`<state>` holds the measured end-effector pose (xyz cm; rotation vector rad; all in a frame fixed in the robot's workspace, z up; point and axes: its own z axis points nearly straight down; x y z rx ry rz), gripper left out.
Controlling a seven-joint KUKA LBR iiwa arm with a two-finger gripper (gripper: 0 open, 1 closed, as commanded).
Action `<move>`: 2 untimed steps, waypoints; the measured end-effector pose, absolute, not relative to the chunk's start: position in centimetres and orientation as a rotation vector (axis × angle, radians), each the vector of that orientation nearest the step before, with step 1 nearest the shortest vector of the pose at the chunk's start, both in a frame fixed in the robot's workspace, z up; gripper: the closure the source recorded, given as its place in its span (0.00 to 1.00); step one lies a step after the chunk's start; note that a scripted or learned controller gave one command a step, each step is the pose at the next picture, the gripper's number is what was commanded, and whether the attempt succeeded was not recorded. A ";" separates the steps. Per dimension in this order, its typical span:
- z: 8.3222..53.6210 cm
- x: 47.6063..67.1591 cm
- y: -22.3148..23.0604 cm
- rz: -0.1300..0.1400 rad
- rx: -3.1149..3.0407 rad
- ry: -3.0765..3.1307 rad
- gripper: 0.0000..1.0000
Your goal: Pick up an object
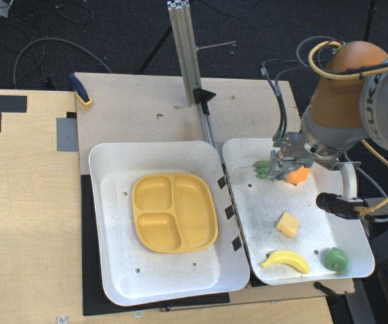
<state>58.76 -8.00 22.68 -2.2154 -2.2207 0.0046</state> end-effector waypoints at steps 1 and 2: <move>23.5 56.5 -2.9 0.004 -2.214 -2.222 1.00; 24.1 55.4 1.7 0.003 -2.213 -2.223 1.00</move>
